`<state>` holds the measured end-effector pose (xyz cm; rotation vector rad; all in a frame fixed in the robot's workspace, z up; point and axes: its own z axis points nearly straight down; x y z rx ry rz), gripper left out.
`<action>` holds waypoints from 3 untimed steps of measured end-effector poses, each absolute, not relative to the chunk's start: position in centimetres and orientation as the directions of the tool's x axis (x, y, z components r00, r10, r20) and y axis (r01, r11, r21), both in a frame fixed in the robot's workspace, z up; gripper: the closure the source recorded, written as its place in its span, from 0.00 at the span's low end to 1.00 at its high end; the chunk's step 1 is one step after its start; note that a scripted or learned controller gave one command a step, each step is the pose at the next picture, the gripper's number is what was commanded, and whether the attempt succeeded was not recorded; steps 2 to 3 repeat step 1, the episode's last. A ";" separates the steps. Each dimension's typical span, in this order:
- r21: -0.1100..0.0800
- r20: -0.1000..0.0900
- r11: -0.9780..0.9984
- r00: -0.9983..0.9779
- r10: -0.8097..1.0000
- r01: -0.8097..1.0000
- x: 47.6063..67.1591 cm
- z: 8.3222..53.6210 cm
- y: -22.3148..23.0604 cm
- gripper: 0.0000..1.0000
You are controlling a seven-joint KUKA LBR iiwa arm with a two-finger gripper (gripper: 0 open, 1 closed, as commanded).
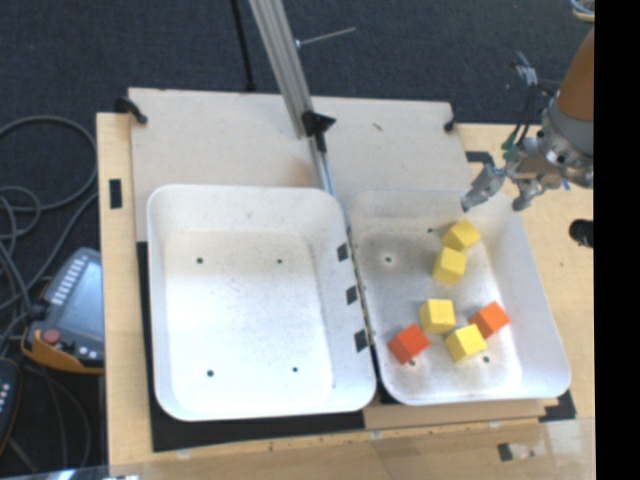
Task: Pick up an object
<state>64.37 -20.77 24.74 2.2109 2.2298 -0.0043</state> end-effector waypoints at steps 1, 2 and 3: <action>0.009 -0.002 0.003 -0.003 1.000 1.000 62.4 11.2 -21.5 0.00; 0.009 -0.002 0.003 -0.003 1.000 1.000 62.4 11.2 -21.5 0.00; 0.009 -0.002 0.003 -0.003 1.000 1.000 62.4 11.2 -21.5 0.00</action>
